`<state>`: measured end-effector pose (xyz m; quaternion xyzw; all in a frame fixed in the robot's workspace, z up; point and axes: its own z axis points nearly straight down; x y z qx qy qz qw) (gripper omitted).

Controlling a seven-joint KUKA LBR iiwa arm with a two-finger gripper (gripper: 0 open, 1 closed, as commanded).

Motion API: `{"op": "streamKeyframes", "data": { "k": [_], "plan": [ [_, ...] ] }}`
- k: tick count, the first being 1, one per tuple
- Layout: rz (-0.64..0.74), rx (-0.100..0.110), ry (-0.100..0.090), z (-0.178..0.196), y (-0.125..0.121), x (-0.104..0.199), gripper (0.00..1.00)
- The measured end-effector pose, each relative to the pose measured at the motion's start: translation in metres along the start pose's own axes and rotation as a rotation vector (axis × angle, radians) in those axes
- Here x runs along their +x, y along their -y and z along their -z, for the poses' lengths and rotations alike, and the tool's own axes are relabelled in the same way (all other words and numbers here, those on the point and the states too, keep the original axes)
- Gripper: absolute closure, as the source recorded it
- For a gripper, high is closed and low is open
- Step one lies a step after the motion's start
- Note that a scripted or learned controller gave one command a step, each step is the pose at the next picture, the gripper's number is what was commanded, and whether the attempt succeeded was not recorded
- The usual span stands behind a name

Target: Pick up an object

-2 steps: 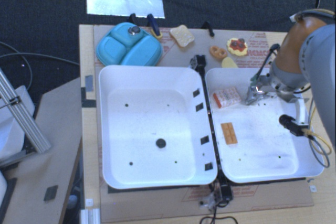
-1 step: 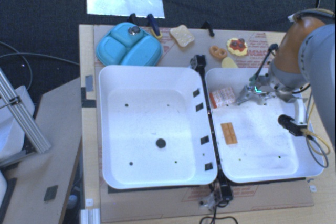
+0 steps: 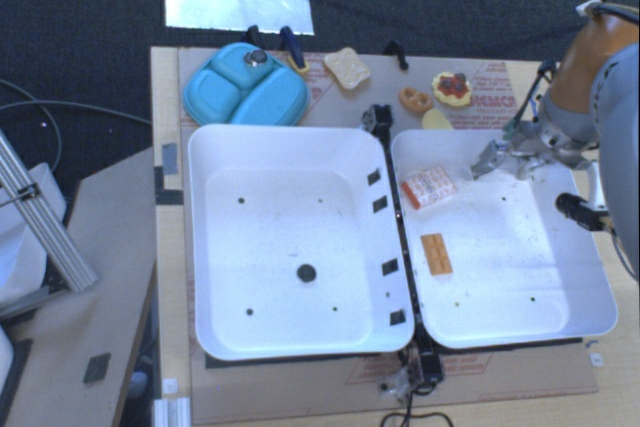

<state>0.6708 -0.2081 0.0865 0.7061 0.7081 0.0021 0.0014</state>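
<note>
The right bin [image 3: 560,305] holds a red and white packet [image 3: 428,186] near its upper left and an orange bar [image 3: 436,254] lower down near the divider. A small dark round object [image 3: 306,272] lies in the left bin [image 3: 220,215]. My gripper [image 3: 497,158] hangs over the upper part of the right bin, to the right of the packet and apart from it. Nothing shows between its fingers.
Behind the bins lie a blue compartment plate [image 3: 245,87], a toast slice [image 3: 347,68], a pretzel [image 3: 415,98], a small tart [image 3: 452,87] and a yellow piece [image 3: 436,119]. Black clips [image 3: 380,120] sit on the divider between the bins. The arm [image 3: 600,75] enters from the right.
</note>
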Motion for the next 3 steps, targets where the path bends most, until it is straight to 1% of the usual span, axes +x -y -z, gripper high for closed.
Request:
{"op": "streamKeyframes", "data": {
  "k": [1,2,3],
  "plan": [
    [-0.001,-0.004,0.004,0.002,0.058,0.038,0.00],
    [-0.001,-0.004,0.004,0.001,0.030,0.000,0.00],
    [-0.001,-0.007,0.006,0.002,0.079,0.025,0.00]
  ]
}}
